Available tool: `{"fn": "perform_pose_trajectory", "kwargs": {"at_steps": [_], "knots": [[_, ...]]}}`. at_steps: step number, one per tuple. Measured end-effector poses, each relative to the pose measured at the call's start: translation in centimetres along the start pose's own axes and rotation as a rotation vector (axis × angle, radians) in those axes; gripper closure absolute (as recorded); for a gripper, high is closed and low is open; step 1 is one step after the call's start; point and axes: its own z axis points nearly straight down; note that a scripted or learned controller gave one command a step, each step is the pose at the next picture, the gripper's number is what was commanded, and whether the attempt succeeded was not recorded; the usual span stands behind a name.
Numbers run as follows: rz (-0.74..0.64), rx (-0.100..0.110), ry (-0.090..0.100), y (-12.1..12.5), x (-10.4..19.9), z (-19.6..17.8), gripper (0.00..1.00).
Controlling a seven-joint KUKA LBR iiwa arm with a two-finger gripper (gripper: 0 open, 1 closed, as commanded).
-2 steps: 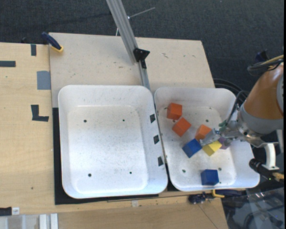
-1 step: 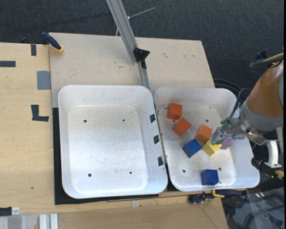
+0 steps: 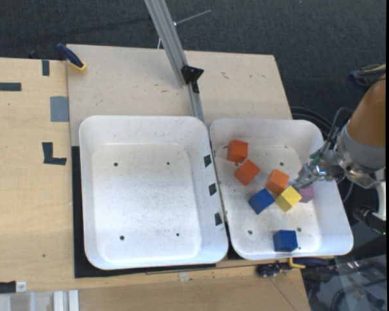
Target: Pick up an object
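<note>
2 white bins on the table (image 3: 149,83); right bin (image 3: 330,229) holds every block, so the arm works there. Hand (image 3: 309,177) sits low by pink block (image 3: 306,193), touching yellow block (image 3: 288,199); grip state: cannot tell.

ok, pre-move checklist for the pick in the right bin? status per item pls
1. Gripper over the right bin: ok, it sits at the bin's right side.
2. Target nearby: ok, the pink block and yellow cube lie just below the fingertips.
3. Target isolated: not ok, yellow cube, orange cube and blue cube are bunched together.
4. Something held between the fingers: cannot tell.
5. Easier fallback: ok, the lone blue cube near the bin's front wall stands apart from the rest.
6. Clearance from the bin's right wall: cannot tell; the wrist hangs close above it.
</note>
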Motion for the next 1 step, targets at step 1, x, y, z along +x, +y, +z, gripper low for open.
{"fn": "perform_pose_trajectory", "kwargs": {"at_steps": [1], "knots": [[0.000, 0.000, 0.000, 0.13, 0.02, -3.90, 1.00]]}}
